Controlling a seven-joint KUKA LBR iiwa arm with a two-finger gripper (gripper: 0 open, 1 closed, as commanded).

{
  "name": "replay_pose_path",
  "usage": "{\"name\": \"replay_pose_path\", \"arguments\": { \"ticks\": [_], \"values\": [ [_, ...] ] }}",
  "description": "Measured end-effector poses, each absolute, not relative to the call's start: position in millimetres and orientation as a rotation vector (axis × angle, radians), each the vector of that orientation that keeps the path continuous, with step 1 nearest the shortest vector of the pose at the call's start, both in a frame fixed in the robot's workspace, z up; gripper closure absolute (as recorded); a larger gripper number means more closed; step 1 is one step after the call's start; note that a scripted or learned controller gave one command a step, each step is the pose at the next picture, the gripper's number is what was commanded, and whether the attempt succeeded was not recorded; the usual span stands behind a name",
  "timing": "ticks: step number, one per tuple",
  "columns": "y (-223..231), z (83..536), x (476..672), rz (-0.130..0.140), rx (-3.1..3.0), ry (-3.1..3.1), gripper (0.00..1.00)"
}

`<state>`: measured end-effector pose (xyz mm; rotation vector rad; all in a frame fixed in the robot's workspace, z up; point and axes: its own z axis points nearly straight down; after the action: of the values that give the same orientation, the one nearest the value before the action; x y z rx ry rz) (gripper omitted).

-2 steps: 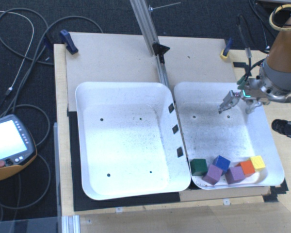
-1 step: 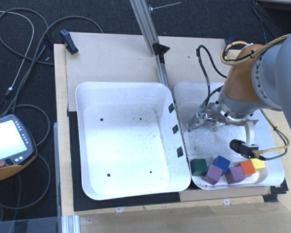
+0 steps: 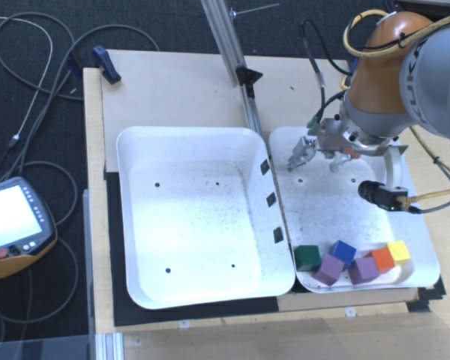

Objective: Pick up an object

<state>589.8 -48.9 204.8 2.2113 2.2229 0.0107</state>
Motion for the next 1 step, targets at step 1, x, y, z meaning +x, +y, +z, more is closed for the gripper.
{"name": "replay_pose_path", "arguments": {
  "ticks": [1],
  "values": [
    [-89.6, 125.0, 546.8, -0.013, 2.233, 2.223, 0.00]
  ]
}}
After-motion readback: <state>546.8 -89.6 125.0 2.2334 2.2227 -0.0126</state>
